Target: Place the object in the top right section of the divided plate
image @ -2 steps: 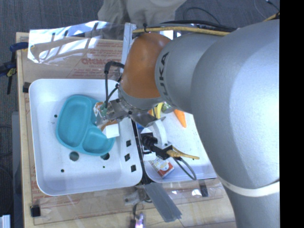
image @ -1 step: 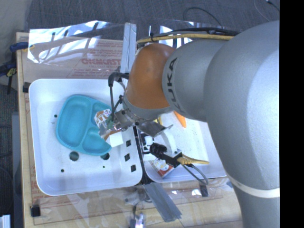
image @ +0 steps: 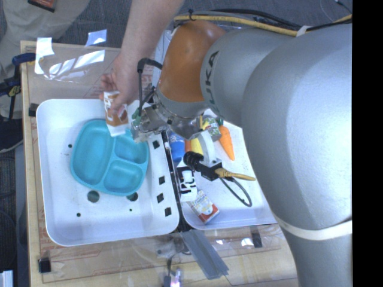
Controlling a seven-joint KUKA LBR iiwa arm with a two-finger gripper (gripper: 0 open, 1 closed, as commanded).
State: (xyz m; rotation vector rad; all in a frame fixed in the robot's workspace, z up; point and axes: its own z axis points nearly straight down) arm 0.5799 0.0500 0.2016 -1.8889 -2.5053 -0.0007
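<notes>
A blue divided plate lies in the left white bin. A small orange and white carton is at the plate's upper right corner, held by a person's hand that reaches in from above. My gripper hangs just right of the carton, over the plate's right edge and close to the wall between the bins. The wrist and orange band hide most of the gripper from above.
The right bin holds an orange carrot, a blue item, a yellow item and a small carton. My arm covers most of that bin. The person's forearm crosses the top of the view.
</notes>
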